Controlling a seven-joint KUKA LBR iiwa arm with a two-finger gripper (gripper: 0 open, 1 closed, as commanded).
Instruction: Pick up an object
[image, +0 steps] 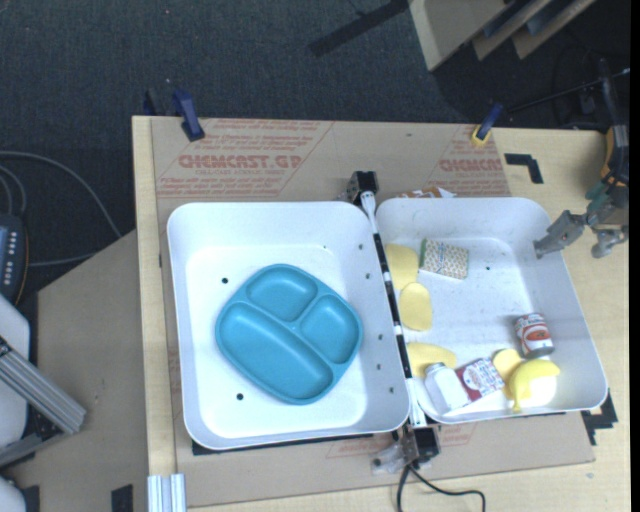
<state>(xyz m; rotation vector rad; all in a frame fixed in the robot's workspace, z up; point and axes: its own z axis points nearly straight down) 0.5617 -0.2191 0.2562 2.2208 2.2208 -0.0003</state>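
Note:
The right bin (560, 300) holds several small objects. A green-speckled packet (445, 259) lies near its far wall, and yellow pieces (416, 306) lie along its left wall. A small red can (533, 335), a lemon (535, 383) and a white bottle with a red label (465, 385) crowd the near right corner. My gripper (581, 238) hangs over the bin's far right rim, above and to the right of the can. Its two grey fingers (556, 235) stand apart, open, with nothing between them.
The left bin (195, 300) holds a blue divided plate (288, 331). A black clip (363, 186) joins the two bins at the far side. Blue clamps (186, 115) hold the cardboard sheet under the bins. Bare white floor shows in the middle of the right bin.

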